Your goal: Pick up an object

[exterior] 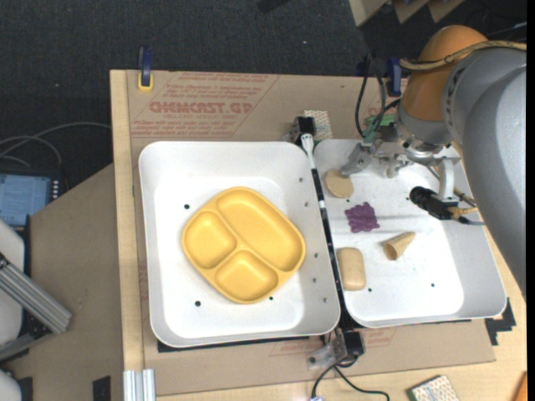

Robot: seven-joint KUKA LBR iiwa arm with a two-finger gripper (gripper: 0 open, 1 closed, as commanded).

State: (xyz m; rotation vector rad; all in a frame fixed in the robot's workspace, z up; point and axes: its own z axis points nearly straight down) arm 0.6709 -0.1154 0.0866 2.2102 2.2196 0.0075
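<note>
Starting nearest the camera, the right bin (pixel 468 303) holds a tan bread-like piece (pixel 351 268), a small cone (pixel 399 244), a purple grape cluster (pixel 362 217) and a flat beige piece (pixel 338 184). Beyond them the gripper (pixel 378 160) hovers; whether its jaws stand wide or narrow, I cannot tell. Centring squarely over one well-separated piece before descending seems wisest.

Red print reading "CHEMCAST" followed by letters that look like "G.P" runs across the brown paper-faced board (pixel 209 98) under the bins, at about 11 o'clock in the view, just above the left bin (pixel 159 224). A smaller red line sits above that print, and a fainter red line runs along the board's left edge; both are too small to read. No other text is legible.
</note>
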